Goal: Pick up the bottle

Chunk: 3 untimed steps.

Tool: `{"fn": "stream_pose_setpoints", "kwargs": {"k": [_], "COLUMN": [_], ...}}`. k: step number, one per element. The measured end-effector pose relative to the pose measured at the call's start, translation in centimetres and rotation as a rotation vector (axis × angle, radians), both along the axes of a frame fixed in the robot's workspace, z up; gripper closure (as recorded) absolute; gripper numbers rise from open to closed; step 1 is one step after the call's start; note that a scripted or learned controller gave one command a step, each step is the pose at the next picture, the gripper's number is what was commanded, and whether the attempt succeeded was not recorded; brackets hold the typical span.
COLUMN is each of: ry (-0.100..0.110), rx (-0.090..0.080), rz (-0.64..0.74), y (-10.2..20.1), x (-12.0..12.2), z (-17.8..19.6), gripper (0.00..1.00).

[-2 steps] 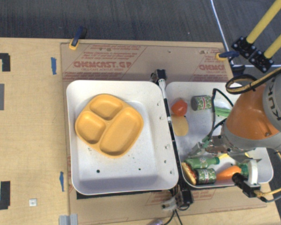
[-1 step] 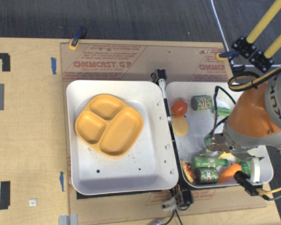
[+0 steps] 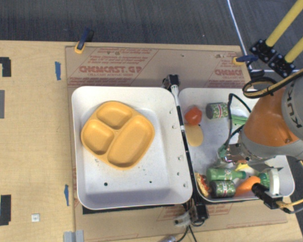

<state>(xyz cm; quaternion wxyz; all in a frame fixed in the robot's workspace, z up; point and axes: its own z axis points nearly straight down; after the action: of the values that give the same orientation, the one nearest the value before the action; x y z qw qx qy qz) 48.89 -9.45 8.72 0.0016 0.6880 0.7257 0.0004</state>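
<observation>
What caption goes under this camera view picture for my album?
Robot arm reaches over the right bin toward a green bottle; yellow tray sits in the left bin.

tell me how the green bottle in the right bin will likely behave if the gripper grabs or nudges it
The green bottle lies on its side, so a nudge would probably roll it. It looks like smooth plastic, likely light and a bit slippery. A can and an orange piece crowd it, which may block clean finger placement.

The bottle (image 3: 225, 175) is green with a label around its middle and lies on its side in the right bin (image 3: 210, 136). It rests near that bin's front edge, lengthwise along it, among other small items.
</observation>
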Motion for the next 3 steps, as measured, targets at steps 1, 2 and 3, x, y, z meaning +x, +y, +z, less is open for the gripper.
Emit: {"fn": "stream_pose_setpoints", "kwargs": {"k": [1,2,3], "ry": [-0.002,-0.002,-0.002], "rx": [0.000,-0.003,-0.003], "rz": [0.112,0.461,0.738], "y": [-0.1,-5.7,-8.1], "x": [4.2,6.9,13.8], "z": [0.0,0.1,0.0], "gripper": [1.00,1.00,1.00]}}
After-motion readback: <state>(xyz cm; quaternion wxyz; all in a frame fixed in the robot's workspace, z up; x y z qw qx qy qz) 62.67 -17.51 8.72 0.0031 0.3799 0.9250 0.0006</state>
